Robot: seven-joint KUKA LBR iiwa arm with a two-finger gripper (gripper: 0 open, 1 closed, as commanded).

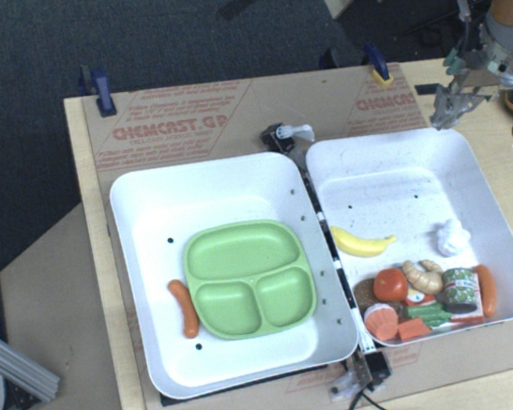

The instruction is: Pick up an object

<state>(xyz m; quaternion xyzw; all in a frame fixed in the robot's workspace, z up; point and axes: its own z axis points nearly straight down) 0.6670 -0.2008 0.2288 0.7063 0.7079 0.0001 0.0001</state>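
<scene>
Arm enters at the upper right, wrist raised above the worktop, outside and past the far right corner of the right bin. Claw points down toward that corner, nothing between its fingers; whether they are spread or pressed together, cannot tell at this size. Right bin holds the candidate objects: banana near its left wall, crumpled white piece toward the right, and a tight pile along the near edge with a tomato, a green can, an orange carrot. Left bin has a green divided tray in the middle and a sausage just beside the tray's left edge.
</scene>
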